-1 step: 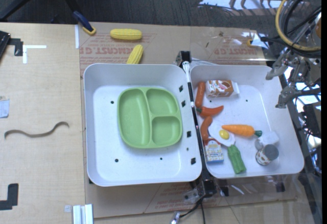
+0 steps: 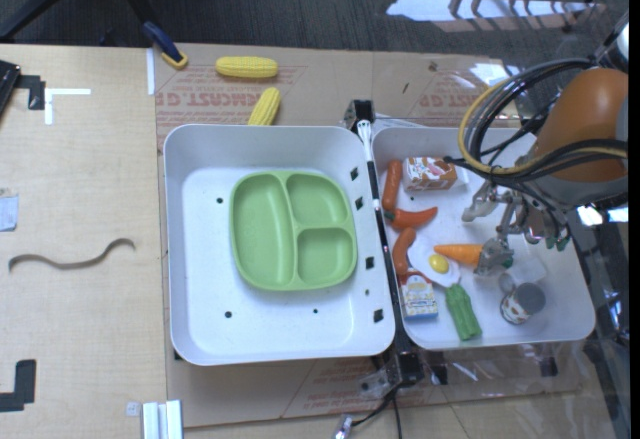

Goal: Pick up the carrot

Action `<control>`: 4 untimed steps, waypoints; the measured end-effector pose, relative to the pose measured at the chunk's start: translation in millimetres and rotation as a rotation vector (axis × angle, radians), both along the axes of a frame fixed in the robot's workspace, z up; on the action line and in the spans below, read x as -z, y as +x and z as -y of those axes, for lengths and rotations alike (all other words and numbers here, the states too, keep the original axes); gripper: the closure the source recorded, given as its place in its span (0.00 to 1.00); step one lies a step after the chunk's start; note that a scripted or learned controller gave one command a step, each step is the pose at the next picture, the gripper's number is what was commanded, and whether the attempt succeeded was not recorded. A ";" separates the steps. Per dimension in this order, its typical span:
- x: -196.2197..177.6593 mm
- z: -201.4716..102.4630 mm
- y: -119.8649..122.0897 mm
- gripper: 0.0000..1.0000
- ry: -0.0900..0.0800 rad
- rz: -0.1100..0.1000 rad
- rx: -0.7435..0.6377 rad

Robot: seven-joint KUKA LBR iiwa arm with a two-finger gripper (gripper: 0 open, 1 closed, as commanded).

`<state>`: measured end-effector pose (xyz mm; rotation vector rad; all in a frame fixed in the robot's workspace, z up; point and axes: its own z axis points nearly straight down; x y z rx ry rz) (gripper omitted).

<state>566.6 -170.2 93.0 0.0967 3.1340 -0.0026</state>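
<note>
My fingers (image 2: 496, 249) hang low in the right bin (image 2: 575, 312), and the carrot (image 2: 459, 253) lies on its side just beside them, its thick end pointing at me. I cannot tell if my fingers are apart or together — they are too small and dark to make out. Nothing I can see sits between them, so I do not say I hold the carrot.

A lot is packed close here. The fried egg (image 2: 438, 265) touches the carrot's thin end, and the green pickle (image 2: 462, 312) and the little milk box (image 2: 420, 298) lie just past it. If I come down a bit off, I might push the carrot away or grab the egg too.

The round can (image 2: 522, 302) sits near me on the other side — I could bump it. The carrot is smooth and pointy, so I think it may slip out if I pinch it near the tip.
</note>
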 end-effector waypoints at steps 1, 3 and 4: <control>0.7 -37.1 -59.2 0.00 0.001 -0.003 0.150; 0.7 -42.5 -34.6 0.00 0.002 -0.003 0.239; 1.2 -46.4 -77.8 0.00 0.002 -0.005 0.328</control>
